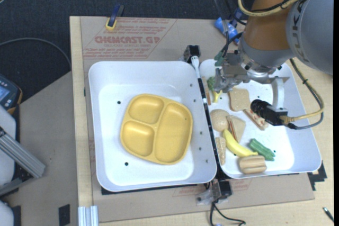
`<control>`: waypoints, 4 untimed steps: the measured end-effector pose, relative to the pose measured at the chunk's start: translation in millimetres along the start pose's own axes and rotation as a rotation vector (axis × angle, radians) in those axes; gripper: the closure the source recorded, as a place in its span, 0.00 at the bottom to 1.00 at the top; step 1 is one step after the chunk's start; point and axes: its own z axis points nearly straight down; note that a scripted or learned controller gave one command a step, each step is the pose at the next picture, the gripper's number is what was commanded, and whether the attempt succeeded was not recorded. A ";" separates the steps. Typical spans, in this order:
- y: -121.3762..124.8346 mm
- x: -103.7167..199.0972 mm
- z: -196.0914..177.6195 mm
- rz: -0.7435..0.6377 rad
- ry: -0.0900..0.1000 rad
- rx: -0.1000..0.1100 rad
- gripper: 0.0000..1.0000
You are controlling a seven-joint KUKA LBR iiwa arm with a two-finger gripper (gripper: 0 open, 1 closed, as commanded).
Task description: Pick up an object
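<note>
The gripper (222, 81) hangs low at the upper left corner of the right bin (304, 137), above the toy food; whether it grips anything I cannot tell. Banana (237, 145) and green piece (262, 148) lie lower, crowded. The left bin (100, 114) holds a yellow tray (157, 128).

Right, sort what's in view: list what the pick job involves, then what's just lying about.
For the job: gripper; right bin with the banana, green piece, hot dog bun, bread slice.

Lying about: yellow divided tray in the left bin, blue-and-yellow clamp.
</note>
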 end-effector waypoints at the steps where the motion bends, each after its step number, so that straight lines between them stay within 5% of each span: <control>1: -23.2 40.5 11.4 0.002 -0.001 0.001 1.00; 3: -18.4 32.3 -8.2 0.005 -0.003 -0.006 1.00; 4: -26.6 36.9 11.6 0.007 -0.003 0.001 1.00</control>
